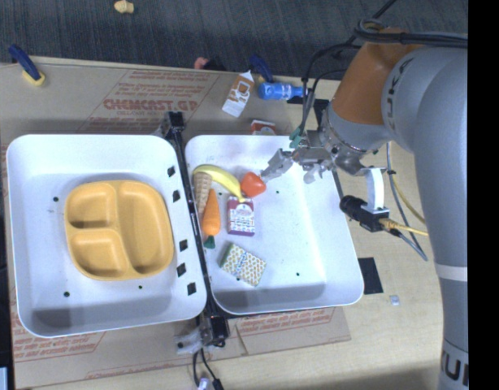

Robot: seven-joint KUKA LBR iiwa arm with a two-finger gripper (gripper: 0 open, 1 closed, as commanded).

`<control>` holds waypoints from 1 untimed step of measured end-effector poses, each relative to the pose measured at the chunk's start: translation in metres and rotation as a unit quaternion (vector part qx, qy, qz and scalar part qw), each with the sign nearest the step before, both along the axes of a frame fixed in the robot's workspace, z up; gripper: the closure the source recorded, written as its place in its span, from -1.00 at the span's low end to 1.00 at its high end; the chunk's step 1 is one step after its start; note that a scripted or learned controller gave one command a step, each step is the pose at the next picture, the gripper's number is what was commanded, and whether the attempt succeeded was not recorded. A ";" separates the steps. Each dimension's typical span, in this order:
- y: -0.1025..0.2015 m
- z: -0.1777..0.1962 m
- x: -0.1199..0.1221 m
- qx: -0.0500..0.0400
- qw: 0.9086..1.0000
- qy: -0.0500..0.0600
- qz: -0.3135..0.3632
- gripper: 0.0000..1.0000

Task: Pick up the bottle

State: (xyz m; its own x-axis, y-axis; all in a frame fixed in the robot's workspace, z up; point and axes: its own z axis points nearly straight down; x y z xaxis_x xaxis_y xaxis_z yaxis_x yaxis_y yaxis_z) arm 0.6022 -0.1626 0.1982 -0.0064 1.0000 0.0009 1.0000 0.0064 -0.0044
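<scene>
Two shallow white bins side by side on a cardboard-covered worktop [111,96], seen from above at a slant. Far left, at the back corner of the worktop, a blue clamp [26,63]. In the left bin [26,218], a yellow divided plate [118,227], lying flat near the middle. Between the bins, a black divider strip [188,218].

In the right bin [314,250], clustered along its left side: a banana [217,177] toward the back, an orange carrot [210,211] just in front of it and beside the divider, a round red piece of fruit [253,185] touching the banana's right end, a small dark red carton [240,216] in front of that, and a green patterned packet [242,264] nearest the front.

Behind the right bin, on the worktop and outside both bins: a small white and orange carton [237,96], then the blue bottle [275,92], lying on its side just beside that carton.

Right of the fruit, over the back part of the right bin, the gripper [292,162], near the red fruit, well apart from the bottle, nothing visibly held; impossible to tell whether parted or closed. Further right, the grey arm [428,120] with its orange band [363,84], reaching in from the right edge.
</scene>
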 end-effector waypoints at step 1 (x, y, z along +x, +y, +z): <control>0.001 0.010 0.000 0.000 1.000 0.001 0.002 1.00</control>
State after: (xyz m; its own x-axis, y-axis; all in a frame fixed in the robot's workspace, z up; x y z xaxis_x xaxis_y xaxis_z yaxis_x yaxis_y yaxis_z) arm 0.6026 -0.1620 0.2083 -0.0112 0.9999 0.0016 0.9999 0.0112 -0.0063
